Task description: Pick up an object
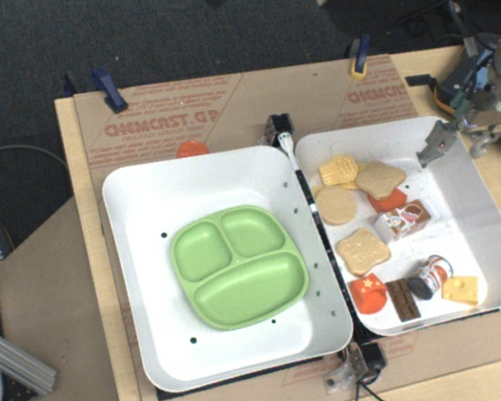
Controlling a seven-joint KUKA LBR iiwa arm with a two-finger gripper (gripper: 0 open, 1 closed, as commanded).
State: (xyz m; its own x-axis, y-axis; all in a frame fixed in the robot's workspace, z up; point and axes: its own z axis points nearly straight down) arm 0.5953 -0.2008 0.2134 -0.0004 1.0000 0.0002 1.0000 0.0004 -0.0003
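Note:
The right bin (pixel 489 202) holds several toy foods: a yellow waffle piece (pixel 339 170), a toast slice (pixel 379 179), a round cookie (pixel 335 204), a bread slice (pixel 363 250), a red-and-white packet (pixel 408 218), a red piece (pixel 369 293), a brown bar (pixel 401 300), a small can (pixel 425 278) and a cheese wedge (pixel 462 289). My gripper (pixel 457 143) hovers over the bin's upper right corner, to the right of the toast. It is open, with bare bin floor showing between the fingers.
The left bin (pixel 140 223) holds a green divided plate (pixel 239 265). A black divider clamp (pixel 280 129) sits between the bins at the back. Blue clamps (pixel 108 90) hold the cardboard base.

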